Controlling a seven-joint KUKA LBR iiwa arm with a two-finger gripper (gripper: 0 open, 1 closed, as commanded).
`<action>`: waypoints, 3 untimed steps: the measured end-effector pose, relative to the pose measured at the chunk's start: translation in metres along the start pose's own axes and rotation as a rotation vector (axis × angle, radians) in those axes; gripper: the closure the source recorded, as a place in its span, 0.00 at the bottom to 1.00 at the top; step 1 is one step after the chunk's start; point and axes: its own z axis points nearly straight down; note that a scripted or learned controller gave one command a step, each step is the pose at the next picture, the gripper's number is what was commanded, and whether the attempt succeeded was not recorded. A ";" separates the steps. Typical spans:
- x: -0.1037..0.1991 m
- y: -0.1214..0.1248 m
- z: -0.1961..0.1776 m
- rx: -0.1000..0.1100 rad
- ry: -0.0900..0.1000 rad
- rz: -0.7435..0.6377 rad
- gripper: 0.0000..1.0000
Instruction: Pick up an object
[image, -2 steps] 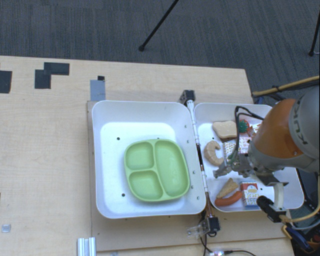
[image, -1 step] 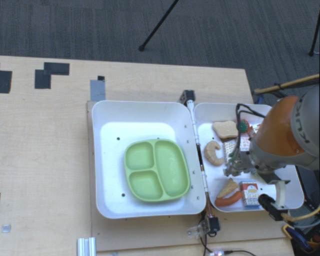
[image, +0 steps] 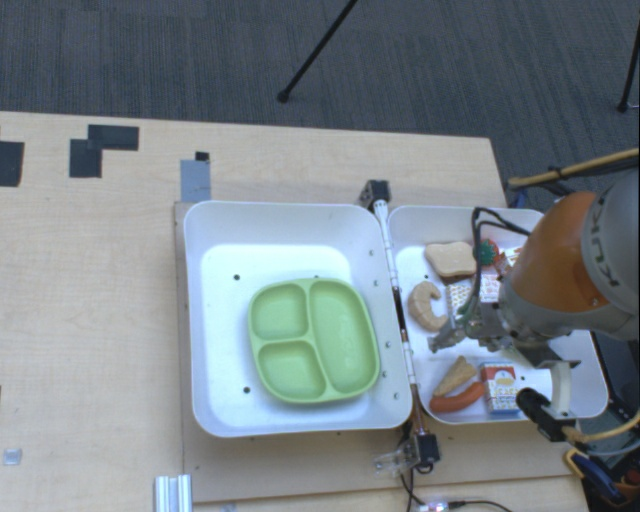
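My gripper hangs low in the right bin, below the arm's orange band. It sits among several toy foods. A tan bread slice lies at the back. A curved beige pastry lies just left of the gripper, and a tan wedge just in front of it. A red sausage rests near the bin's front wall, beside a small red and white carton. The arm hides part of the bin's right side.
The left bin holds a light green divided plate. A metal clamp stands at the back where the two bins meet. Cables and a black connector lie at the bench's front edge.
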 end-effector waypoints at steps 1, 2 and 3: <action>-0.002 -0.005 0.032 0.011 0.000 0.004 0.00; -0.001 -0.003 0.021 0.006 -0.001 0.001 1.00; -0.001 -0.003 0.021 0.006 -0.001 0.002 0.00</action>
